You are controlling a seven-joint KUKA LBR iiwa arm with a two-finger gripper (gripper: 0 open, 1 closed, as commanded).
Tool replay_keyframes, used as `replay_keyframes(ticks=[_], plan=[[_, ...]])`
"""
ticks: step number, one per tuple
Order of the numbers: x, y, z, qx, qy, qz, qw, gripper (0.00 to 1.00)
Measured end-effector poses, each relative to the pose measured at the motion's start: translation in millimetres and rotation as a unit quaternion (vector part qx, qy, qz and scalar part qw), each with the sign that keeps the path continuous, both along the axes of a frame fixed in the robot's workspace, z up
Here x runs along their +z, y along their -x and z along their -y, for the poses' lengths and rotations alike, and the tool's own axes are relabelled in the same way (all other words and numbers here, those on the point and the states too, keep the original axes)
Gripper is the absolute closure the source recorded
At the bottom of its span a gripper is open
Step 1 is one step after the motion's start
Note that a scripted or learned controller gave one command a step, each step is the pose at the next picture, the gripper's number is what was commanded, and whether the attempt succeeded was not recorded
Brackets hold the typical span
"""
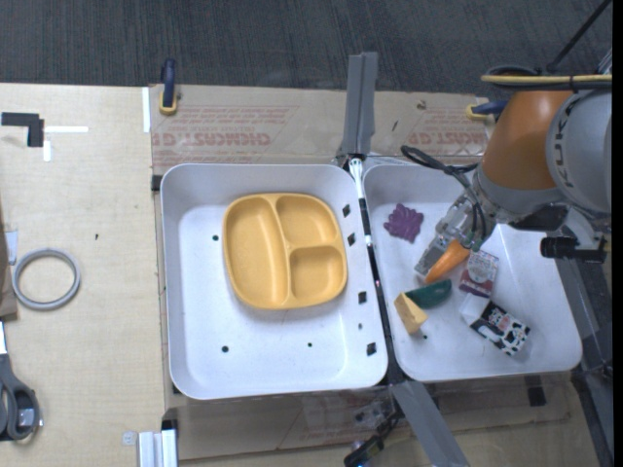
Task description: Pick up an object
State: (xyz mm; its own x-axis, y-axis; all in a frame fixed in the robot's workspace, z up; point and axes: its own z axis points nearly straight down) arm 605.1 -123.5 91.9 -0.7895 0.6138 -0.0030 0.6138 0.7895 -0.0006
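The right bin [555, 358] holds several small items: a purple bunch [403, 223], an orange carrot-like piece [451, 259], a dark green item [429, 293], a yellow wedge [410, 312], a pink and white packet [479, 272] and a black and white patterned box [502, 328]. My gripper [441, 248] reaches down into this bin from the right, low over the orange piece and touching or nearly touching it. The orange piece lies just beside the gripper's tip, partly covered by it. In the left bin [195, 358] sits a yellow divided plate [285, 250].
A grey post [360, 105] rises at the back between the bins. On the bench at the left lie a grey ring [44, 278] and scissors [15, 412]. A blue clamp [168, 86] holds the cardboard's back edge.
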Motion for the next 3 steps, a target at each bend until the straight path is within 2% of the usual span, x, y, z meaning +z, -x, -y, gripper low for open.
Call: replay_keyframes(ticks=[1,2,3], plan=[[9.8,-1.3,-1.2,0.002,0.0012,0.001,1.0,1.0],[10.6,-16.8,-16.0,-0.332,-0.0001,-0.001,0.9432,1.0],[10.7,-16.9,-16.3,-0.332,-0.0001,-0.001,0.9432,0.0]])
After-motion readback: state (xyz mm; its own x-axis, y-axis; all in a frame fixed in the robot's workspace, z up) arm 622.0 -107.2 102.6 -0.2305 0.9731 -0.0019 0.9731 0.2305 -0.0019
